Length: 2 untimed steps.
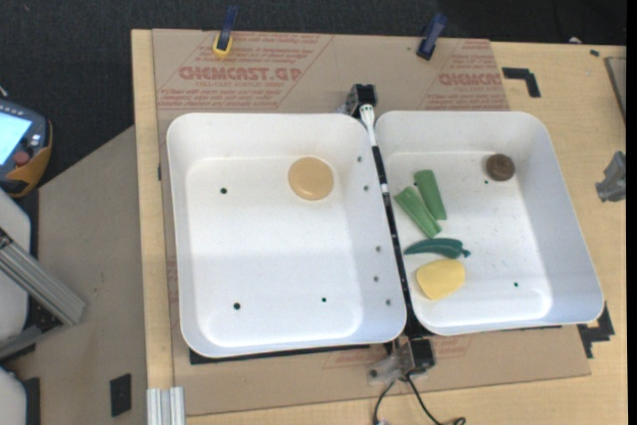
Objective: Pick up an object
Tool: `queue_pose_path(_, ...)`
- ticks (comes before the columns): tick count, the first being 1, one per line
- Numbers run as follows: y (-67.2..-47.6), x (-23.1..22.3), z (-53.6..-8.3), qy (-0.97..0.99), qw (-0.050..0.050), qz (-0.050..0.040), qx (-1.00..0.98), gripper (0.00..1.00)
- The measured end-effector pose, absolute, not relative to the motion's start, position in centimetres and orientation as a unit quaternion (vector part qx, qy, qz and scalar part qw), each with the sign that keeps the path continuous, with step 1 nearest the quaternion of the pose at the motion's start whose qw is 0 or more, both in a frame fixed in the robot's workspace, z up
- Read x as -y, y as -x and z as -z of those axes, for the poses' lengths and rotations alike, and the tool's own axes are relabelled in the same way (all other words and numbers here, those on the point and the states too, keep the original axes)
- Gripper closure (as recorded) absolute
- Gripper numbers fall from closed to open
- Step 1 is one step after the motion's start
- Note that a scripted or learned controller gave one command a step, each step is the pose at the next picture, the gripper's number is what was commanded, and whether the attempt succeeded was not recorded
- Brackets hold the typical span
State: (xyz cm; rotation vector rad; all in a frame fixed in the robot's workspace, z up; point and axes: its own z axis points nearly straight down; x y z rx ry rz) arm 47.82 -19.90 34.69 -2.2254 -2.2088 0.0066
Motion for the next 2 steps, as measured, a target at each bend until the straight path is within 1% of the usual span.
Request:
queue_pose_path(1, -48.4, 10.9, -41.4, 0.704, -0.004, 0.0031, 0.71, 1.0)
queue_pose_path(2, -48.9, 5.6, -23.0, 0.706, 0.007, -0.004, 0.709, 1.0)
